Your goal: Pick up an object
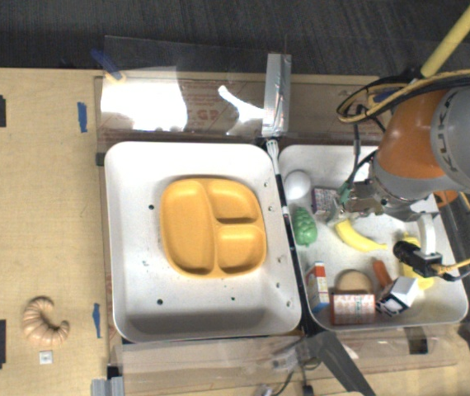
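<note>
Bench (29,221): tan surface, two white bins side by side.

Left bin (128,246): carries a yellow divided tray (213,224), compartments bare.

Right bin (449,304): cluttered. Arm (433,139) reaches in from the right, orange band above the wrist, grey body covering the bin's upper right.

Contents, larger to smaller:
- banana (357,236), centre of bin, long axis running upper-left to lower-right
- red-and-white can (352,307) lying on its side at the near wall, a round tan item (353,282) just behind it
- green lumpy item (304,226) against the divider, a white rounded item (298,185) above it
- small white-and-black box (394,297), lower right; small orange piece (380,271) beside it

Claw (352,203): hangs low in the bin's upper middle, just above the banana's upper end. Cannot tell how wide it stands; wrist hardware hides it. Nothing seen gripped.

Key relation: the banana is the nearest candidate, lying directly below and slightly toward the near wall from the claw. Judgement: a short descent would reach it, and closing across its long axis, not along it, looks the better bet.

Outside the bins: a coiled tan item (44,320) on the bench, far left.
</note>
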Motion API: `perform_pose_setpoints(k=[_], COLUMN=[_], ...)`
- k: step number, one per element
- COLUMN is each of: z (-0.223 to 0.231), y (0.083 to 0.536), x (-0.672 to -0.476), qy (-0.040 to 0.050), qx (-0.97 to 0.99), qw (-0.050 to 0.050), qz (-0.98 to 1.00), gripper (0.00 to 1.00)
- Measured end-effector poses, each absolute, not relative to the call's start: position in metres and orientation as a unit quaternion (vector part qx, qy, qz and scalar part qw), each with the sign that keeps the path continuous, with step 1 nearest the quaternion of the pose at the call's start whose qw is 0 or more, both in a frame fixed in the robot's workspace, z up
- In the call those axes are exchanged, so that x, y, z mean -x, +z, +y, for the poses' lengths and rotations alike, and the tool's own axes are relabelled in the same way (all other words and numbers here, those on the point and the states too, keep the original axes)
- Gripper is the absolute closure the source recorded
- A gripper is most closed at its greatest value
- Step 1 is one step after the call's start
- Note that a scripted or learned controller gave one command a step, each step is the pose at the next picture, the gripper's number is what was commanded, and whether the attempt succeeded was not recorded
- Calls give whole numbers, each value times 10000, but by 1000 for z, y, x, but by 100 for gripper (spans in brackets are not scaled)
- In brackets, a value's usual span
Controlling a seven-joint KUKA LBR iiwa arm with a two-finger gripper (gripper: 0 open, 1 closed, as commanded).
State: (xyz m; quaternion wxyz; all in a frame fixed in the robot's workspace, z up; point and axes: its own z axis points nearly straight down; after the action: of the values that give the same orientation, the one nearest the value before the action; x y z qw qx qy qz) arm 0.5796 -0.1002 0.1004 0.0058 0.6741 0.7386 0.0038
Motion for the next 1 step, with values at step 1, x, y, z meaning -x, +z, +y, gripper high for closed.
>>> perform_pose_setpoints(k=[1], z=[-82], y=[187], x=[-568], qy=[17], qx=[-5787], qw=[31], qz=[8156], gripper=[100])
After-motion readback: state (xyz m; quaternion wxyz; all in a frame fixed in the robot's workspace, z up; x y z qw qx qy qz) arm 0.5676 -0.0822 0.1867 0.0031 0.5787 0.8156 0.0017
